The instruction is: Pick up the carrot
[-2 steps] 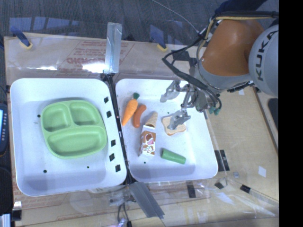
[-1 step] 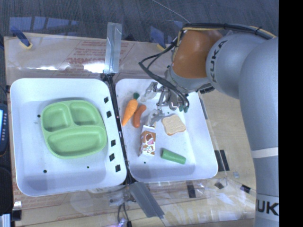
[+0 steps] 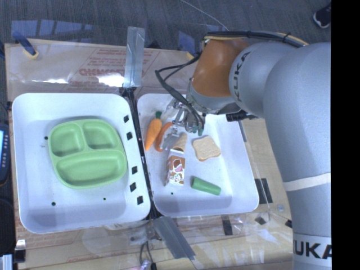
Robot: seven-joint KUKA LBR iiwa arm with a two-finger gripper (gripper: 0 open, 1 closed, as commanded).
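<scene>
Carrot [image 3: 152, 134] handling looks easy on weight: it appears to be a small toy piece, likely light, stiff and smooth-skinned, so it may slip or roll under a glancing pinch. It lies in the right bin [image 3: 242, 191], close to that bin's left wall and toward its far edge, lengthwise from far to near, with a green stub at its far tip. A second orange piece [image 3: 163, 136] sits just beside it on the right, partly under the end effector [image 3: 179, 122]. The best hold is probably across the thick middle, with the fingers straddling its width, clear of the wall and the neighbour.

The end effector hovers low just right of the carrot; whether it is spread or pressed together cannot be told from this slant, and nothing is visibly pinched.

Nearby lie a small printed carton [image 3: 176, 170], a bread slice [image 3: 206, 148] and a green cylinder [image 3: 205, 185]. The left bin [image 3: 25, 196] carries a green divided plate [image 3: 87, 153].

"KUKA" is readable on the arm [image 3: 292, 94]. Red print on the table's far sheet is too faint to read.
</scene>
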